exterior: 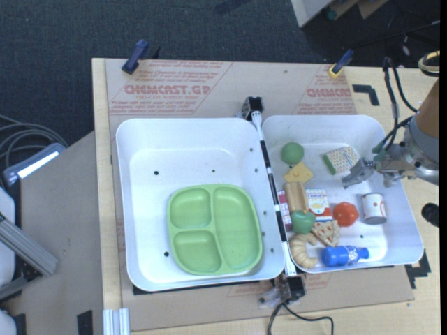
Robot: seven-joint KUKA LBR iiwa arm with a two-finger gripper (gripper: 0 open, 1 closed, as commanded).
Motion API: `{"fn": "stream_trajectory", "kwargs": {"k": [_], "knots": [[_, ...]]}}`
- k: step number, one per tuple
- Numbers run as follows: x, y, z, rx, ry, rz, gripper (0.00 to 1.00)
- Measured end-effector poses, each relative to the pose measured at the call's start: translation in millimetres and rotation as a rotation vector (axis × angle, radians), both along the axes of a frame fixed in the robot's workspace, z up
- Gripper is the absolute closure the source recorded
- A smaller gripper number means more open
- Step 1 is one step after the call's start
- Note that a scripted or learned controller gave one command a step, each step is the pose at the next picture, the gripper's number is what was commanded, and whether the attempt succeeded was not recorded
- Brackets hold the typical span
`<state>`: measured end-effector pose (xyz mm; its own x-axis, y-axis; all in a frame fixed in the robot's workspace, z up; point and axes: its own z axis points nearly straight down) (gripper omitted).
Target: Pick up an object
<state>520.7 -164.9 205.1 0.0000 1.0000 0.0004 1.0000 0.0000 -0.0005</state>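
Here the gripper [357,173] hangs over the right bin [401,246], reaching in from three o'clock, its two fingers spread apart with nothing between them. Just at its eleven o'clock lies a speckled green-and-white block [340,159]; at its five o'clock stands a small white can [374,207], with a red tomato-like ball [345,213] just beside that can at nine o'clock. Toward ten o'clock in the bin sits a green ball [292,152], a yellow wedge [299,173] just below it. Along the bin's six o'clock edge lie a croissant [303,249] and a blue bottle [342,255], touching. The left bin [140,152] holds a green three-compartment plate [213,229], set toward five o'clock.
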Motion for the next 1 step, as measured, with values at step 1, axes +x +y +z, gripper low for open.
{"fn": "stream_trajectory", "kwargs": {"k": [1], "knots": [[-40.5, 33.7, -119.5, -0.002, -0.005, -0.001, 0.0]]}}
